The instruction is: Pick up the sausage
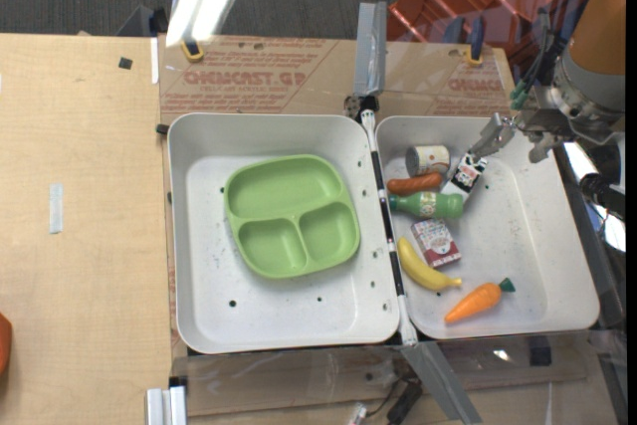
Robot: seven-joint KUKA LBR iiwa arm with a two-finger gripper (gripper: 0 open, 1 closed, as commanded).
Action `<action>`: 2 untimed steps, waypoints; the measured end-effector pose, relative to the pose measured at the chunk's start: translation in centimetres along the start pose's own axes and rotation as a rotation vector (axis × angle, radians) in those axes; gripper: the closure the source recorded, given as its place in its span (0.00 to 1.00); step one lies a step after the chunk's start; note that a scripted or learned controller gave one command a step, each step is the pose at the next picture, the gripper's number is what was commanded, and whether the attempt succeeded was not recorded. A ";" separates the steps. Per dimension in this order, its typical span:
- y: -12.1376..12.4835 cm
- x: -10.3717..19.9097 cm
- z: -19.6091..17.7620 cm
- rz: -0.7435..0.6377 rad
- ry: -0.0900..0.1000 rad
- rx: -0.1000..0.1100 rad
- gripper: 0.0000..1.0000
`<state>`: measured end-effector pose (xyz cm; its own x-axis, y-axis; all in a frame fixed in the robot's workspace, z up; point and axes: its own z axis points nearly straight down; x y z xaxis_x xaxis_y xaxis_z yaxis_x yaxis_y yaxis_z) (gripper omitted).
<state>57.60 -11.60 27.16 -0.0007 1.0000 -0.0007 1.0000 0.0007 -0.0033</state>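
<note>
We see the gripper (516,136) at two o'clock over the right bin (557,244), fingers spread wide, gripping nothing; the sausage (414,183) lies at its eight o'clock, apart.

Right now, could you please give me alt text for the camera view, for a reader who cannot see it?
A gripper hangs over the right bin, above and right of an orange-red sausage lying among a green bottle, banana, carrot, can and small cartons. A green divided plate sits in the left bin.
</note>
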 end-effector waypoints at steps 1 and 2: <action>-6.5 -2.8 7.3 -0.085 0.001 0.000 0.00; -7.1 -0.8 17.3 -0.168 0.000 -0.008 0.00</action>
<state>50.49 -12.46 9.85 -0.1679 0.9858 -0.0009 0.9858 0.1679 0.0044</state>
